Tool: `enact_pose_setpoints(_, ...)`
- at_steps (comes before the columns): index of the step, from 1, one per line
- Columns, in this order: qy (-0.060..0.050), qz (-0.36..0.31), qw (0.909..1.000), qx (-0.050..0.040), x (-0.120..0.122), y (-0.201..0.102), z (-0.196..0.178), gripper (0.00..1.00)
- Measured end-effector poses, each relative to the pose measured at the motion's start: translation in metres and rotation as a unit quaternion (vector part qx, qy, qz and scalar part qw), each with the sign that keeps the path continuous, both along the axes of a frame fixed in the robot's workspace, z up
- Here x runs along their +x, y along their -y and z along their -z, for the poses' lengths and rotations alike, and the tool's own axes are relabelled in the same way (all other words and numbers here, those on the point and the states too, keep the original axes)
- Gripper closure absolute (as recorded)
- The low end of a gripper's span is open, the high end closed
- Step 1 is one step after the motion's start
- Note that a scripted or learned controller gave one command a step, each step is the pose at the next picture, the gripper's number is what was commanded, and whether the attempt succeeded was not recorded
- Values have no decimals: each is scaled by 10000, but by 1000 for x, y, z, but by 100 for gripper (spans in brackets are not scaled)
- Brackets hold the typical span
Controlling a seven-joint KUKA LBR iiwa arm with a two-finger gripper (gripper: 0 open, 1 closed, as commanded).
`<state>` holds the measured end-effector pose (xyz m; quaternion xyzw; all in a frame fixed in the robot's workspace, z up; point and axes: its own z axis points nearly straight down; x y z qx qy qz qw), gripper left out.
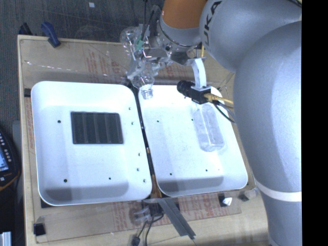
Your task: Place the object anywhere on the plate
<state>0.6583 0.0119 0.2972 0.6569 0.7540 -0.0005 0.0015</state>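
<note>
A dark grey ribbed rectangular plate (97,128) lies flat in the middle of the left bin (51,178). A clear plastic bottle (208,128) lies on its side in the right bin (179,183), near that bin's right wall. My gripper (144,83) hangs at the far end of the seam between the two bins, just over the right bin's back left corner. It is well apart from the bottle, which lies to its right and nearer the front, and from the plate to its lower left. I see nothing held in it.
The grey arm covers the right side of the view and overhangs the right bin's far right corner. A black fitting with yellow wires (197,93) sticks out just above the bottle's far end. Blue clamps (50,34) sit at the bench's back left.
</note>
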Motion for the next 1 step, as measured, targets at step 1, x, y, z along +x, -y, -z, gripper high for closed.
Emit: enact_pose_setpoints(1, 22, -30, 10000, -3, 1, -1, -9, 100)
